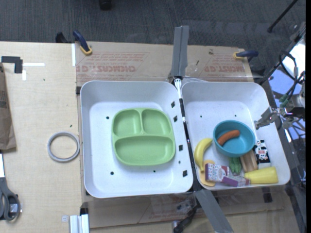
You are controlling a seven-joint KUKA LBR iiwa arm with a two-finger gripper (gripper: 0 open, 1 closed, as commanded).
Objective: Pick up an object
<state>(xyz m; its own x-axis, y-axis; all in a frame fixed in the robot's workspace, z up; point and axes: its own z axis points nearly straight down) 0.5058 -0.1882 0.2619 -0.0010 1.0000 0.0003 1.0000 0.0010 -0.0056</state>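
Note:
In the left bin (pixel 92 130) a green divided plate (pixel 143 136) lies flat. The right bin (pixel 218 98) holds a blue bowl (pixel 239 144) with an orange sausage-shaped piece (pixel 228 136) inside it. A banana (pixel 200 153) curves along the bowl's left side. Below the bowl lie a purple and white carton (pixel 218 171), a green piece (pixel 235 165), a wooden block (pixel 249 161) and a yellow object (pixel 263 176). A small black and white item (pixel 262 152) rests by the bin's right wall.
A tape ring (pixel 63 146) lies on the bench left of the bins, with scissors (pixel 7 205) at the bottom left and a brown bag (pixel 6 115) at the left edge. Clamps (pixel 82 42) hold the cardboard behind the bins. Metal hardware (pixel 272 115) stands at the right bin's rim.

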